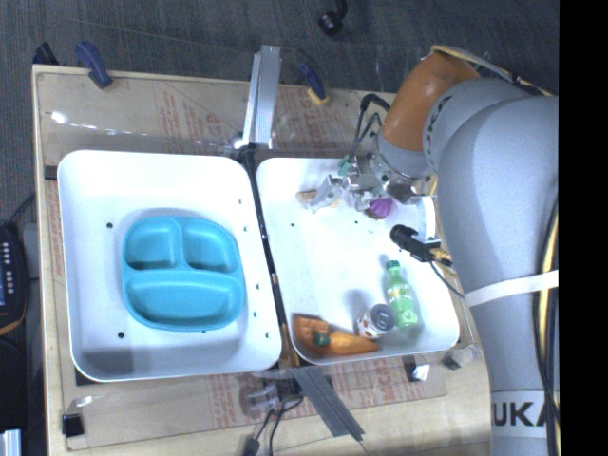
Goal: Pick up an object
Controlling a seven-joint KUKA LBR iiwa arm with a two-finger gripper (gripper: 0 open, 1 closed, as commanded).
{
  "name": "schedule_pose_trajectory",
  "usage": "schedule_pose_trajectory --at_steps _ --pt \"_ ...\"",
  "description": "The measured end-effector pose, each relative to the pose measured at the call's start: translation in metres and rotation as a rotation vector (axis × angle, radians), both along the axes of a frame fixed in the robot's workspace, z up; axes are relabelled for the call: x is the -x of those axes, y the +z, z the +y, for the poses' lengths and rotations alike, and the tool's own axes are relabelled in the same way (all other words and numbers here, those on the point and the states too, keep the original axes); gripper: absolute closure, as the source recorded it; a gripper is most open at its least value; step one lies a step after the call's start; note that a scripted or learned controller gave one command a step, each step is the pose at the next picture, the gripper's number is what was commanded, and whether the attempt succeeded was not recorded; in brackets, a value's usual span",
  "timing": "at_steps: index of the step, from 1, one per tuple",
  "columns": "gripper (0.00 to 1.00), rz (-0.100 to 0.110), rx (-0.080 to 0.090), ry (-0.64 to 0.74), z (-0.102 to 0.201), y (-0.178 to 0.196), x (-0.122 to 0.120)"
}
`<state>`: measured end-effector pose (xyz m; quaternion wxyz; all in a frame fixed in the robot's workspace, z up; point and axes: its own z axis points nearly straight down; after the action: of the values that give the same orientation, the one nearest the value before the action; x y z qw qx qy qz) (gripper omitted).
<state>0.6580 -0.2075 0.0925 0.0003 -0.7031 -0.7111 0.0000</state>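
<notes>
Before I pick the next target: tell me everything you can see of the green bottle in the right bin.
The green bottle is small, of translucent light green plastic, with a darker green cap and neck at the end that points to the far side of the bin. It lies on its side on the floor of the right bin, near the right wall, its length running roughly front to back. Its base end sits against or right beside a small can; whether they touch, I cannot tell. The gripper is well away, at the far wall.

Bright, even overhead light here, and the two shallow white plastic bins (95, 174) glare almost to washout. Soft shadows gather along their near edges. Focus is slightly soft overall; the dark floor beyond the surface (142, 112) stays dim.
</notes>
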Motion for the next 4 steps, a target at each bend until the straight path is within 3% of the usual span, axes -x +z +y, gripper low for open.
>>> schedule_pose_trajectory --at_steps 1,2,3,4 --pt "0.00 0.002 0.000 -0.005 -0.003 0.000 0.133" --pt "0.00 0.001 -0.001 -0.004 -0.002 -0.001 0.058" --pt "0.00 0.000 0.000 -0.003 -0.002 0.000 0.007" --pt "0.00 0.003 0.000 -0.004 -0.002 -0.001 0.078"
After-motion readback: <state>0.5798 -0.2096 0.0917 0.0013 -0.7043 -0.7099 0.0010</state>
